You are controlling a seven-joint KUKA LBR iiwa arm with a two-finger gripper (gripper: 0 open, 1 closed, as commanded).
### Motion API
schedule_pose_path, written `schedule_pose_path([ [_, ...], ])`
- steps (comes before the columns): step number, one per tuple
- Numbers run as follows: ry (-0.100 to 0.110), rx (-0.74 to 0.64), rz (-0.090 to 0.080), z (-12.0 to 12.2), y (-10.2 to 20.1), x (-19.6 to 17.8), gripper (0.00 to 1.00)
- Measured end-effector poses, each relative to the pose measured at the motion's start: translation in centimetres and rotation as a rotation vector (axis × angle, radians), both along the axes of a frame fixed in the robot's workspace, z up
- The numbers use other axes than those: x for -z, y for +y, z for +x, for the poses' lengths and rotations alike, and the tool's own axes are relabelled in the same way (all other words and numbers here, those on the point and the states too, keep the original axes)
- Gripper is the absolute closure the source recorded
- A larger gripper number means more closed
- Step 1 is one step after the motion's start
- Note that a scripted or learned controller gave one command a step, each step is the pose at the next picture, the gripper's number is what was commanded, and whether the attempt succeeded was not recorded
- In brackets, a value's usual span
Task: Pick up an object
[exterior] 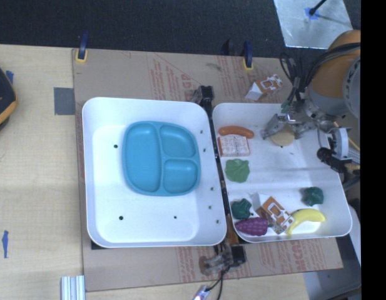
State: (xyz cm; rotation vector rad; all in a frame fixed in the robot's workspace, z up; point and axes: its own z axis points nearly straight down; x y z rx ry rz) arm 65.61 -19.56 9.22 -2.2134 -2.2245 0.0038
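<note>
End effector [285, 130] hangs low over the far part of the right bin [286, 166], its grey fingers splayed above a pale tan, roundish piece [283, 139]; whether the fingers pinch that piece or merely sit over it, I cannot tell. That tan piece lies on the bin floor near the far wall, to the right of the sausage [236, 131]. Along the bin's left wall, from far to near, lie the sausage, a red-and-white packet [233, 145], a green leafy lump [237, 170] and a dark green lump [241, 208]. At the near wall sits a purple grape-like bunch [251, 226], touching a small printed box [274, 212], and just right of that a banana [306, 218]. Another dark green piece [313, 195] rests by the right wall, just beyond the banana. Left of this bin, touching it edge to edge, the left bin [105, 180] holds a blue divided plate [161, 158]. Both bins sit on a cardboard sheet [149, 74] laid on the desk [30, 180]. Beyond the right bin's far wall, a small carton [265, 87] lies on the cardboard.
</note>
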Motion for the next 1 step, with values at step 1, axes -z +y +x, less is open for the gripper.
schedule_pose_path([
  [1,-0.003,0.002,-0.001,0.03,-0.65,-0.01,0.0],
])
